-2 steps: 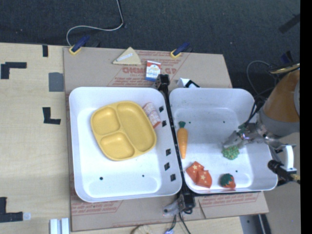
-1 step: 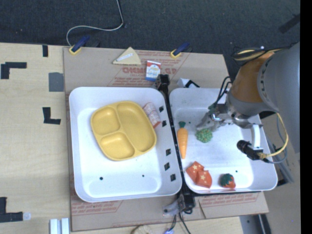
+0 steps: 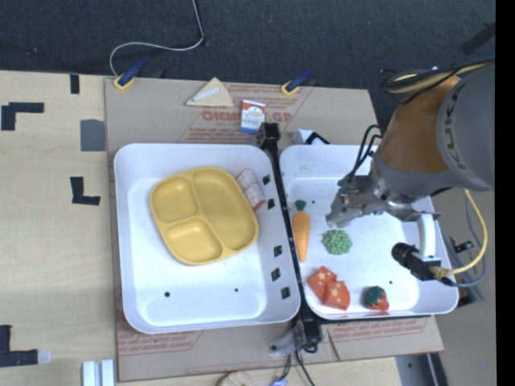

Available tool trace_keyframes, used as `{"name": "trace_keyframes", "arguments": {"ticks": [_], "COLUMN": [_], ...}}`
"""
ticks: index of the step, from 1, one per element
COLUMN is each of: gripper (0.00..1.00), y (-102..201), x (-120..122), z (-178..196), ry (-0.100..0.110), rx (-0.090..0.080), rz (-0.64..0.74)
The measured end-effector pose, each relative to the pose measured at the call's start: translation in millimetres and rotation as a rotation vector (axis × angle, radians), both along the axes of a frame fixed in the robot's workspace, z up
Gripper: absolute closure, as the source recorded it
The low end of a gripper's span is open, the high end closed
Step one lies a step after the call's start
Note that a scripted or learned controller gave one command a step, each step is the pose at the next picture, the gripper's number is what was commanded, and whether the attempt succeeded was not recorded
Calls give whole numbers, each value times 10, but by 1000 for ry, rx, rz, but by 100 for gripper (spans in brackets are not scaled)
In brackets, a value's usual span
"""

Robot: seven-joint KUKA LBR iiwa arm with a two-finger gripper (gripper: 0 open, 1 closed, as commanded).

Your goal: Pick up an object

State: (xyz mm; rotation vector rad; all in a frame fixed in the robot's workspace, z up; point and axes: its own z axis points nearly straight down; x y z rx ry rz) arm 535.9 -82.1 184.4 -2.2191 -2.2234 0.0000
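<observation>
My hand (image 3: pixel 344 210) sits low in the right bin (image 3: pixel 402 304), just above the green toy (image 3: pixel 337 241); its opening I cannot tell. Carrot (image 3: pixel 301 233) lies beside the divider. Yellow tray (image 3: pixel 203 214) occupies left bin (image 3: pixel 137 296).

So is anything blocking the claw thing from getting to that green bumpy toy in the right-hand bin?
Nothing visible is in the way. The end effector hangs just above and left of the green toy, with bare bin floor between them. The carrot lies off to the toy's left, and the red pieces sit below it, both clear of that path.
</observation>
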Motion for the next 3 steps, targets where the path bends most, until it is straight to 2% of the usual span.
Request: {"name": "trace_keyframes", "arguments": {"ticks": [1, 2, 3], "gripper": [0, 0, 100], "y": [-1, -415, -422], "x": [-4, 112, 119], "z": [-4, -980, -879], "ry": [1, -3, -6], "rx": [0, -2, -4], "rz": [0, -2, -2]}}
